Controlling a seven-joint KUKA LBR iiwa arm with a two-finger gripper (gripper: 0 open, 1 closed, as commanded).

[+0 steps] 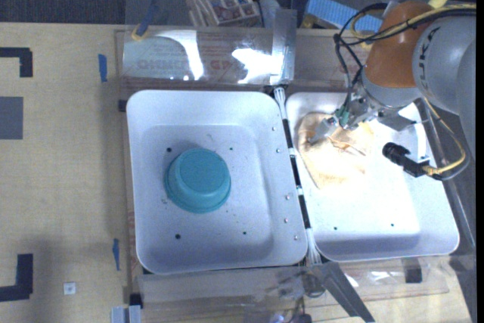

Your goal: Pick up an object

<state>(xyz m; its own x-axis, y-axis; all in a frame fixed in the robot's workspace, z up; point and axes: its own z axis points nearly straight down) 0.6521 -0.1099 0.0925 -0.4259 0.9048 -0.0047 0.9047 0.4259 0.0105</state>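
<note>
Camera view: teal bowl (pixel 198 179) well left of gripper (pixel 338 122).

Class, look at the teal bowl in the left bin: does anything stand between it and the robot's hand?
Only the bins' adjoining rims lie between. The hand is low in the right bin, the teal bowl sits upside down in the left bin, nothing else beside it.
</note>
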